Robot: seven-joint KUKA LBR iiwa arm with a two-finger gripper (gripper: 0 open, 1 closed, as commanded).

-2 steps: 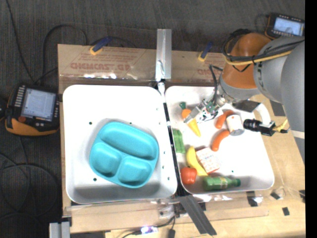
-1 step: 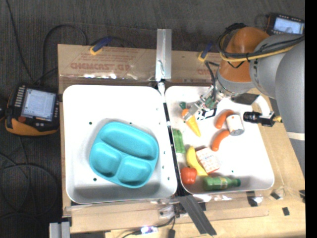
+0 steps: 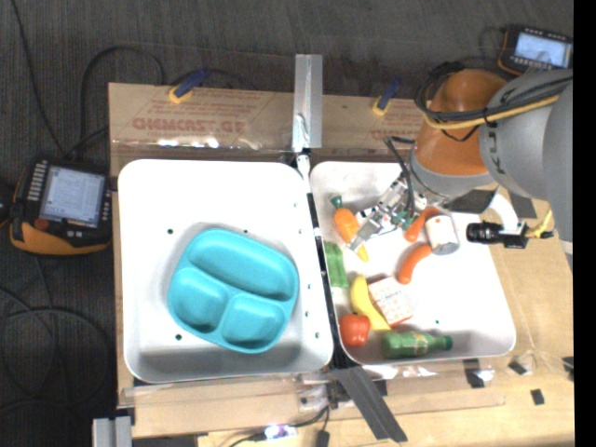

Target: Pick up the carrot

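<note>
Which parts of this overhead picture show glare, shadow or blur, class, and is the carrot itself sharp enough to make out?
Camera view: the left bin looks bright, near washed out at its rim; the teal tray casts a soft shadow on the bin floor; the carrot is small but distinct in colour, its edges soft; the gripper beside it is blurry, its fingers hard to resolve; the dark floor keeps its texture.

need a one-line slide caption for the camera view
KUKA arm's gripper hovers beside the carrot in the right bin among toy foods; a teal divided tray sits in the left bin.
</note>
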